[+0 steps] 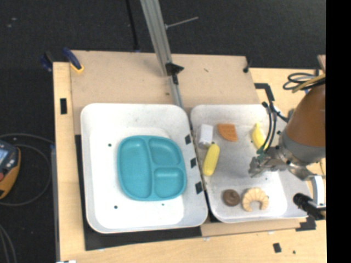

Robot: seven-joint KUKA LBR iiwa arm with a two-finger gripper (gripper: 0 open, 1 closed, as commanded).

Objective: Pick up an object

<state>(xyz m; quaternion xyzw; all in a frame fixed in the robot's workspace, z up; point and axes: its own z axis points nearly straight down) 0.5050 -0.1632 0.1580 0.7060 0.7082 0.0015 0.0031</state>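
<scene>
One fixed camera hangs above the bench (153,84) and looks down at a slant; both white bins sit side by side mid-frame, the left bin (96,163) and the right bin (241,116); it stands far enough back to take in dark floor beyond the bench; the arm (307,127) enters from the right.

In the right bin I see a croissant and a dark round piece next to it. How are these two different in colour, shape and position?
The croissant is pale tan and curved like a crescent, while the dark round piece is brown and ring-like, with a lighter centre. The croissant is the larger of the two. It lies on the arm's side of the dark round piece, which sits nearer the bin divider. Both rest along the near edge of the right bin, away from the gripper.
</scene>
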